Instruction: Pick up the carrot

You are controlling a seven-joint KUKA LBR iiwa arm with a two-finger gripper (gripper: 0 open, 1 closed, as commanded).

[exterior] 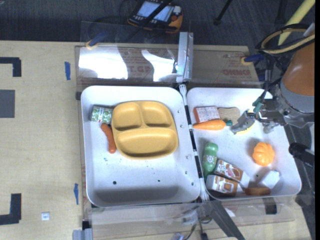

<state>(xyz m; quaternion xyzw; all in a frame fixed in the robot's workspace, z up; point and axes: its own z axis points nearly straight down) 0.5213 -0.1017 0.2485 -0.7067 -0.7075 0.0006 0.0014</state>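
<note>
The carrot (210,125) is orange and lies on its side near the upper left of the right bin (235,95), its tip pointing left toward the divider. My gripper (255,124) hovers in the same bin just right of the carrot. Its left finger (242,123) sits close to the carrot's thick end. The fingers stand open and nothing is between them. Above the wrist, the arm's orange band (303,74) shows at the right edge.
A brown packet (206,113) lies just behind the carrot. A green bottle (210,155), two small cartons (226,178), a small orange pumpkin (263,154) and a sausage (257,190) share the right bin. The left bin holds a yellow divided plate (145,129), a green can (101,115) and another sausage (109,138).
</note>
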